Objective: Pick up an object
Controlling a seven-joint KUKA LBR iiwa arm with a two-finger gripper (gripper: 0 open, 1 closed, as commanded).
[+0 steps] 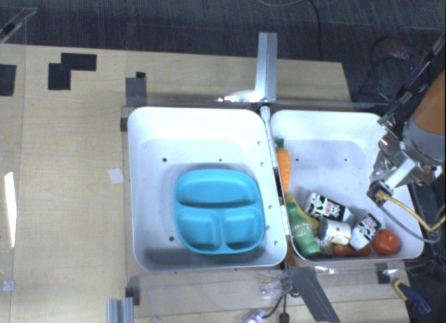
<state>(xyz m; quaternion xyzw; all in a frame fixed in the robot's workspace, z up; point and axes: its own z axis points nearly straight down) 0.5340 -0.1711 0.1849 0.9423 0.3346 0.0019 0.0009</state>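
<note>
The right bin [327,140] holds an orange carrot [281,165] against its left wall. Along its near side lie a green bottle [301,225], a black-and-white carton [326,208], a small white cup [337,231], a second small carton [366,228] and a red tomato [387,243]. My gripper [385,164] hangs over the right edge of this bin, above and behind the tomato and small carton. It touches none of the items, and nothing shows between its fingers.
The left bin [150,175] holds a blue divided plate [219,210]. A metal post [267,63] stands behind the wall between the bins. The far half of the right bin's floor is bare white.
</note>
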